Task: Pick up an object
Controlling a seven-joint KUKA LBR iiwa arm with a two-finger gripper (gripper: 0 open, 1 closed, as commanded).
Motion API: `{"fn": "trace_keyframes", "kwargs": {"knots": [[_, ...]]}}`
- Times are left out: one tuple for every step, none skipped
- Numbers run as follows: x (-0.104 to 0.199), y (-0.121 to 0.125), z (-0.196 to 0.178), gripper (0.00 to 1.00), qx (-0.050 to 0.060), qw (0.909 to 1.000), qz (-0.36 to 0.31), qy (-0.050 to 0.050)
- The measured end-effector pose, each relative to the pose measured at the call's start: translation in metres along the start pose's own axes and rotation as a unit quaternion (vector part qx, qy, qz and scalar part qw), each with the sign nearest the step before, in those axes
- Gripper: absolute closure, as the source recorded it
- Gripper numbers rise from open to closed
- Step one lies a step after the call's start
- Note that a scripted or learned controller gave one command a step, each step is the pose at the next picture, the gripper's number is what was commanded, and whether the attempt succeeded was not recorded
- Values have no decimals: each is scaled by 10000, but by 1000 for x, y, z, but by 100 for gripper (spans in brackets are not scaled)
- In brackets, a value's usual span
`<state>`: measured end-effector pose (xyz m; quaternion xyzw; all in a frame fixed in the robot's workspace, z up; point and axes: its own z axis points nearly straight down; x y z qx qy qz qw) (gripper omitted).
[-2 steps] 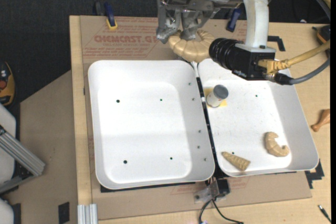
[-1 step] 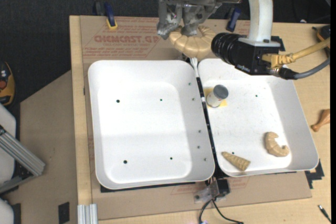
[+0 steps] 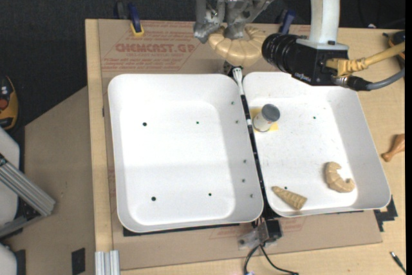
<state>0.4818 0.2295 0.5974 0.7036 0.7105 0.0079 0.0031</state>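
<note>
Gripper (image 3: 226, 26) position: top centre of the frame, above the far edge of the bench and beyond both bins. A tan, fan-shaped object (image 3: 235, 47) sits directly under the metal fingers and touches them; the view shows it pinched between the fingers, so the gripper is clenched on it. The object hangs over the brown board (image 3: 154, 48) at the head of the seam between the two bins, clear of either bin floor.

Left bin (image 3: 129, 138): occupies the centre left of the frame. Its white floor carries a few small dark dots.

Right bin (image 3: 360, 132): occupies the centre right, its left wall touching the left bin along the central seam. Contents:
- Small cylinder with a grey top (image 3: 266, 116), upper left part of the bin, just beside the seam.
- Tan cone-shaped piece (image 3: 290, 197), near the bottom edge, lying on its side.
- Tan curled piece (image 3: 338, 178), lower right part of the bin, well apart from the cylinder.

Black camera unit (image 3: 302, 58) with a white housing above it: upper right of centre, just beside the gripper, overlapping the top edge of the right bin.
</note>
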Motion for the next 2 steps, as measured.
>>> {"fn": "trace_keyframes", "kwargs": {"knots": [[1,0,-10,100,-14,10000,-7,6],[1,1,-21,100,-29,10000,-12,14]]}}
